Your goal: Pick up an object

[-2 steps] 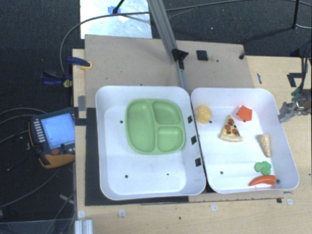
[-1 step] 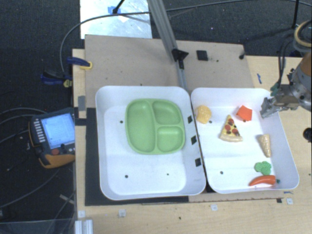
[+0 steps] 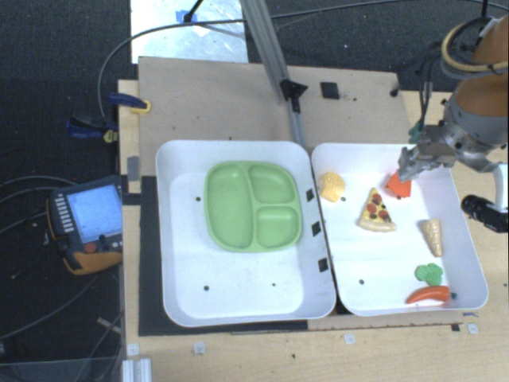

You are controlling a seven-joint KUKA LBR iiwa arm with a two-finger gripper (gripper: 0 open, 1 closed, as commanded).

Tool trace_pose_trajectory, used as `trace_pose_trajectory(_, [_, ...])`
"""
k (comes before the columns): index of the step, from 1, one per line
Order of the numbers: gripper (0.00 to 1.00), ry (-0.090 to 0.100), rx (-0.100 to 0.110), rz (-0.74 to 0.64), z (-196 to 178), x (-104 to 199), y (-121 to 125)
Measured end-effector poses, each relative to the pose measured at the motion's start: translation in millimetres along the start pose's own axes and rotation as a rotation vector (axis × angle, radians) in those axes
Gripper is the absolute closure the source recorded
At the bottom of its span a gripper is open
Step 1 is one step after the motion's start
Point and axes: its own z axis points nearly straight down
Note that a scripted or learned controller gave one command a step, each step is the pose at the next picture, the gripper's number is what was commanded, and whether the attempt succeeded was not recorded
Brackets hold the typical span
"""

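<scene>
My gripper [image 3: 407, 172] hangs over the back of the right bin [image 3: 469, 249], reaching in from the right. It is shut on a small orange toy piece [image 3: 398, 186], which sticks out below and to the left of the fingertips. Other toy foods lie in the same bin: a yellow bun-like piece [image 3: 332, 186] near the left wall, a pizza slice [image 3: 376, 212] in the middle, a beige cone [image 3: 433, 236] to the right, and broccoli [image 3: 429, 274] with a red-orange pepper [image 3: 428, 295] at the front right corner.
The left bin [image 3: 183, 285] holds a green divided plate [image 3: 254, 205]. A grey pole [image 3: 269, 42] slants across the back of the bench. A black part [image 3: 485, 211] sticks in over the right bin's right wall. A handheld pendant [image 3: 87, 223] lies on the floor at the left.
</scene>
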Motion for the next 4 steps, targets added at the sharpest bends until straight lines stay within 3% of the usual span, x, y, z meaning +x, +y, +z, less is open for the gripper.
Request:
trace_pose_trajectory(1, [1.0,0.001,-0.001,-0.002,-0.6,57.6,20.2])
trace_pose_trajectory(4, [1.0,0.002,0.002,0.0,44.6,218.6,72.8])
